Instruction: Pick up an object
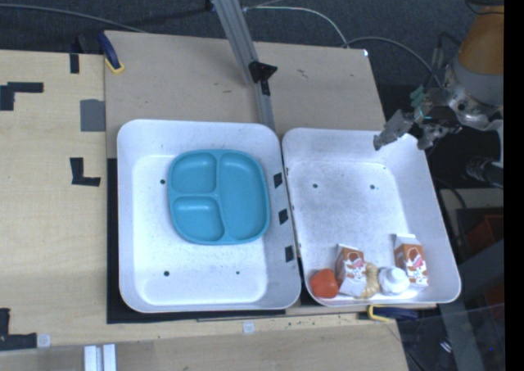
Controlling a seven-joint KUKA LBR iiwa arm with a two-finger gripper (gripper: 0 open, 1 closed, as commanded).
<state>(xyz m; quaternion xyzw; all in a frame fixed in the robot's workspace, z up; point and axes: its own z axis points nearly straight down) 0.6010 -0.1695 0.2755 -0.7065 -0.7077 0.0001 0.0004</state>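
The claw (407, 133) is seen above the far right corner of the right bin (352, 189), just over its rim and partly outside of it. Two dark fingers (388, 132) are seen spread apart, so the claw is judged to be open, and nothing is held between them. The grey wrist and the orange band (483, 42) are found further to the right of this bin, beyond its edge.

The right bin is taken as the landmark. Most of its floor is bare: the far half and the middle are left free, so wide room is given there. The objects are gathered along its near edge. An orange-red ball (325, 283) is placed at the near left corner, touching or almost touching the rim. Just to the right of it a small carton (352, 269) is lying, then a pale yellowish piece (372, 281), then a white round object (395, 281). A second carton (411, 260) is set close to the right wall of the bin. These things are packed closely, with little gap between them and the near rim.

To the left of the right bin, touching it side by side, the left bin (139, 222) is placed, and a blue divided plate (219, 196) is lying in its far part.
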